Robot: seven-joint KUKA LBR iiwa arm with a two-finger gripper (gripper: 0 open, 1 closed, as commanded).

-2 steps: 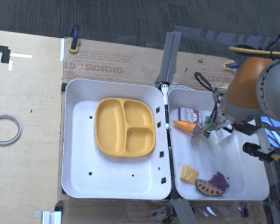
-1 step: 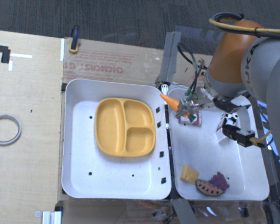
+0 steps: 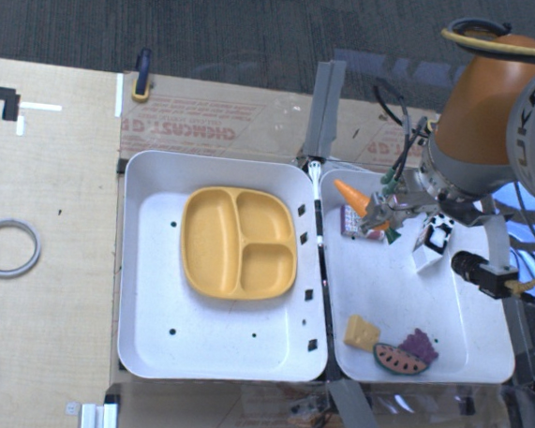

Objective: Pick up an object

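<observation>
Gripper [image 3: 381,213] low over the far left corner of the right bin [image 3: 480,356], fingers apparently closed on an orange carrot [image 3: 352,194], yellow divided plate [image 3: 239,243] in the left bin [image 3: 144,319], cheese wedge [image 3: 361,333], watermelon slice [image 3: 400,359] and purple grapes [image 3: 419,344] at the near side.

Yellow divided plate [image 3: 239,243] in left bin [image 3: 140,271], tool [image 3: 380,215] over carrot [image 3: 352,194] in right bin [image 3: 481,342]

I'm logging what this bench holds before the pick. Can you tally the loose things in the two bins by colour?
Yellow: 2, the divided plate and the cheese wedge
Orange: 1, the carrot
Purple: 2, the grape bunch and the small packet
Red and green: 1, the watermelon slice
Total: 6
</observation>
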